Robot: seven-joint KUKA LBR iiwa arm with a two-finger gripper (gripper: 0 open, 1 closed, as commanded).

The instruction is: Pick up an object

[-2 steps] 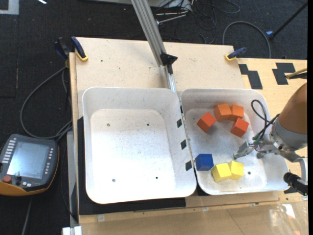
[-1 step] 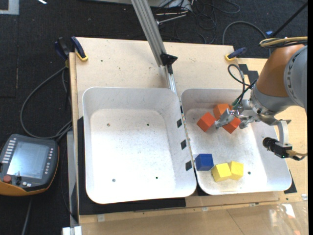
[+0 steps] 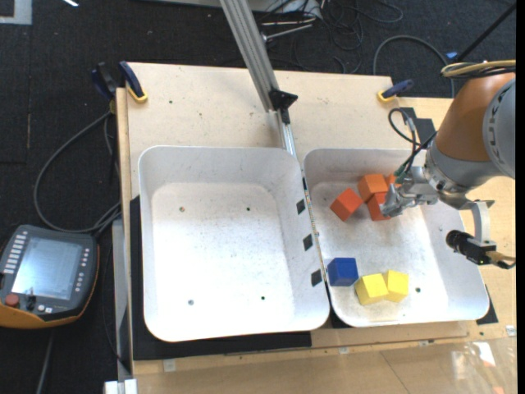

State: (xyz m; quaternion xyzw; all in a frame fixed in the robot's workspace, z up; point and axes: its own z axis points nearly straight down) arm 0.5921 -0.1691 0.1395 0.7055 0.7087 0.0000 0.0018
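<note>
**Camera view: gripper is closing in on orange blocks in right bin**

KUKA arm is reaching in from the right, w/ its gripper [image 3: 395,200] sitting low over the right bin [image 3: 459,298], right up against a cluster of orange blocks. Whether the tool is open, closed or clamping anything cannot be told from this angle; the wrist body is covering the tips.

Taking the gripper as landmark: one orange block [image 3: 375,185] is lying just up-left of it, touching or nearly so; a second orange-red block [image 3: 379,210] is tucked directly beneath the tip, partly hidden. A third orange block [image 3: 345,203], tilted on a corner, is sitting a bit further left, apart from the tool. Likely target is the tucked block, approx. straight under the tool, so the coming move is looking like a short descent, not a sideways reach.

Well below-left of the gripper, a blue block [image 3: 343,271] is resting near the bin's inner wall, w/ two yellow blocks [image 3: 382,286] lying side by side just right of it. Far left of the gripper, the left bin [image 3: 156,171] is standing alongside.

Risk, as a judgement: tight packing of the orange pieces may be leaving little room for a clean pinch.
</note>
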